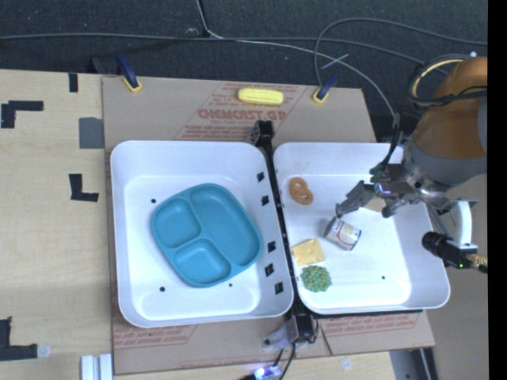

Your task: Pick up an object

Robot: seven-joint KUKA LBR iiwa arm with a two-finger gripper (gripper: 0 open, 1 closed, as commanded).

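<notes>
Your fingers (pixel 348 206) look spread apart and empty just above the small can (pixel 344 233) lying tilted in the right bin (pixel 412 287), so drop straight down, straddle it, then squeeze.

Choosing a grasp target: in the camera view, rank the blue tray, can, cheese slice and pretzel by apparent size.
1. Blue divided plastic tray
2. Small metal can and yellow cheese slice, too alike to rank
3. Brown pretzel
</notes>
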